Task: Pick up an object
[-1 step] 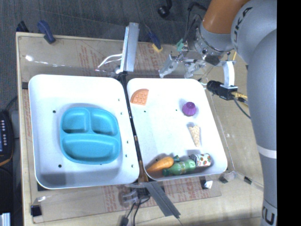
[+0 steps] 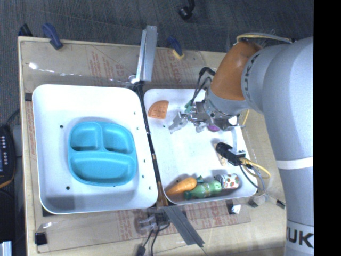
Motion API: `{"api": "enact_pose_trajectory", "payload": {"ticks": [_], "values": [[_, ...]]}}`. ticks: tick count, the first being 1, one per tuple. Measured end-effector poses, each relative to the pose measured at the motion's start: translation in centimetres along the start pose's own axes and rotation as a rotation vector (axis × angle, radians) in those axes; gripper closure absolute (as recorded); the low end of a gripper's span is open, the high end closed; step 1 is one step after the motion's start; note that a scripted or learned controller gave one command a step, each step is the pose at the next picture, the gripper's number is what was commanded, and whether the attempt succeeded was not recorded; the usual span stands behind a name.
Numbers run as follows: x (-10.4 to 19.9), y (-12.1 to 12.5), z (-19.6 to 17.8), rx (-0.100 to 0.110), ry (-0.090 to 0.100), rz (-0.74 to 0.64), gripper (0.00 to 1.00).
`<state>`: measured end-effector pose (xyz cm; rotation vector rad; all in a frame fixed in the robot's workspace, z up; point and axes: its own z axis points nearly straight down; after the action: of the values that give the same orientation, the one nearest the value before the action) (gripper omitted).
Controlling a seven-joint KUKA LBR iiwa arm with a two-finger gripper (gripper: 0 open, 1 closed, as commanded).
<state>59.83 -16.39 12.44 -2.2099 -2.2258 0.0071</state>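
arm reaches into the right bin with nothing caught between its fingers.

the arm (image 2: pixel 277 95) comes in from the right and bends over the right bin (image 2: pixel 184 153), which holds the loose objects, likely because the pick has to be made there; the left bin (image 2: pixel 48 143) carries just a blue tray (image 2: pixel 102 153), sectioned and lying flat. the gripper (image 2: pixel 184 119) hangs in the upper part of the right bin, fingers parted and holding nothing. an orange wedge (image 2: pixel 158 109) lies just beside it, by the divider, the nearest candidate by this view. along the near wall a carrot (image 2: pixel 181 185), a green bottle (image 2: pixel 205 189) and a small carton (image 2: pixel 230 182) crowd together, touching, which would make a clean grasp harder there.
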Motion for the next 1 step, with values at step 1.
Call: {"api": "enact_pose_trajectory", "payload": {"ticks": [1], "values": [[1.78,-9.85,3.37,-0.004,0.001,-0.002,0.0]]}}
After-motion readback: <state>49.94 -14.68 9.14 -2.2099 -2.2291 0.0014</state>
